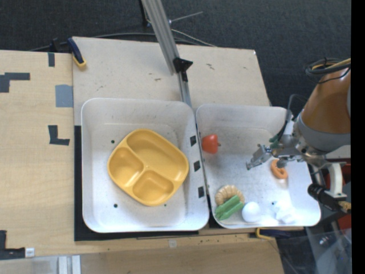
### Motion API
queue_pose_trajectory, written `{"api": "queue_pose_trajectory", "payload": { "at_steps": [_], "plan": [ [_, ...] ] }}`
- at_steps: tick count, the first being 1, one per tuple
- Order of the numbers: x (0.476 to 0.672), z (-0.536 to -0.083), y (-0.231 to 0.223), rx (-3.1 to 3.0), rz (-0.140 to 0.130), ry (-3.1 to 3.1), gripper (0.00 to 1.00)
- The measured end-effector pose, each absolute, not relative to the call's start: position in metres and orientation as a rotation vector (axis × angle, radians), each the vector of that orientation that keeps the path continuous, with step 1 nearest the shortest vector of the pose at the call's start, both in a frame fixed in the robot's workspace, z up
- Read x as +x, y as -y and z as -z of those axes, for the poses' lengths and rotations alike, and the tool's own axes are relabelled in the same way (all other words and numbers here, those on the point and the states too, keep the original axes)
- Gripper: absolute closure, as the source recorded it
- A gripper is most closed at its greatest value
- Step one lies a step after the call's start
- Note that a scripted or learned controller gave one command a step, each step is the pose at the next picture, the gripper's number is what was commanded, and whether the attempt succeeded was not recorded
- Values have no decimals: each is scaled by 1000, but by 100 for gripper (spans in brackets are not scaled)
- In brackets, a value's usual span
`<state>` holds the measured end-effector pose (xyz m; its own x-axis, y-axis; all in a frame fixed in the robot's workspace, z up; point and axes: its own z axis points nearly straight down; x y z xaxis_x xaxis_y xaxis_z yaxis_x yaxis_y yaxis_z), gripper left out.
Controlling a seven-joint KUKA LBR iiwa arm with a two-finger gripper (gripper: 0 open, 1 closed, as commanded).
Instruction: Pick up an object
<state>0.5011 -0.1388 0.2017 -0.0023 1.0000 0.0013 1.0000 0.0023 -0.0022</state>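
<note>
In the right bin (239, 116), my gripper (258, 158) hangs low over the bin floor, right of centre, reaching in from the right. A small orange object (279, 169) lies just right of the gripper tip, beneath the wrist; whether it touches the gripper is unclear. A red tomato-like object (210, 143) sits near the bin's left wall. Along the front edge lie a beige ribbed round piece (229, 194), a green object (228, 209), a white ball (251, 211) and a white lump (284, 214).
The left bin (94, 153) holds a yellow divided plate (148, 166). A grey metal pole (165, 30) slants down to the wall between the bins. The arm's orange band (331, 104) hangs over the right bin's right edge.
</note>
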Motion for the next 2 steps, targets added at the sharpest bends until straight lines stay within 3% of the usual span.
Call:
{"api": "queue_pose_trajectory", "payload": {
  "at_steps": [1, 2],
  "plan": [
    [501, -202, 139, -2218, -1, 2222, 0],
    [507, -155, 141, -2217, -6, 2219, 0]
  ]
}}
